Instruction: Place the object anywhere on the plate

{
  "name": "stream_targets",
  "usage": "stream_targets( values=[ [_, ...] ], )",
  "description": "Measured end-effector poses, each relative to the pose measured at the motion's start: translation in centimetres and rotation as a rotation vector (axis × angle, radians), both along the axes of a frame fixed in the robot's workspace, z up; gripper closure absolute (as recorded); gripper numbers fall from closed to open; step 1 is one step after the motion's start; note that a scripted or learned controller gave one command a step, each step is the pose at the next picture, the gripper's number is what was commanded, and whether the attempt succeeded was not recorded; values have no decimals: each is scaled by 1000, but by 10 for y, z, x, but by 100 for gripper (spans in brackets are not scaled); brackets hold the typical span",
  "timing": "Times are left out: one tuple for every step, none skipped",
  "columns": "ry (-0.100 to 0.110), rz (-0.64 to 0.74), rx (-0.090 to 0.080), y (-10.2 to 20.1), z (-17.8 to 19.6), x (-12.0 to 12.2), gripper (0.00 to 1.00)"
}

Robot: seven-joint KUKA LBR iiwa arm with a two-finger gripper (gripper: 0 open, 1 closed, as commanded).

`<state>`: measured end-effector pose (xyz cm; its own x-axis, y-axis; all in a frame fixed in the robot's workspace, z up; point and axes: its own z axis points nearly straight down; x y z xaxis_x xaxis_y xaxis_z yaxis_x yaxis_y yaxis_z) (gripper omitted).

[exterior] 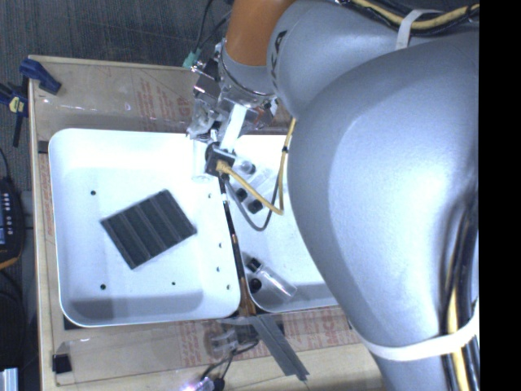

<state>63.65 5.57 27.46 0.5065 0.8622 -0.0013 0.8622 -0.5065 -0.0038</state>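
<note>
Overhead slanted view of a wooden bench [122, 96] carrying two shallow white bins. Left bin [73, 300] holding a dark grey ribbed rectangular plate [149, 228], lying flat and turned at an angle near the bin's middle. Right bin [285, 296] mostly hidden beneath the large grey arm [383, 186], orange band [252, 19] showing above the wrist. Gripper [213, 149] poised over the seam between the two bins, near the left bin's upper right corner, well apart from the plate. Fingers too cluttered with cables and glare to tell whether spread or closed, and no object identifiable between them. Small dark and clear items [264, 279] in the right bin's lower left corner; blue clamp [39, 76] at the bench's upper left corner.
</note>
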Motion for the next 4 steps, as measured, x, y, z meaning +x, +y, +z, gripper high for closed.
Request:
stream_targets(
  values=[
    [-2,-50,0,94,141,19,100],
    [0,-14,1,121,168,-95,100],
    [3,2,-4,123,11,-133,100],
    [4,78,-4,97,-89,-99,100]
  ],
)
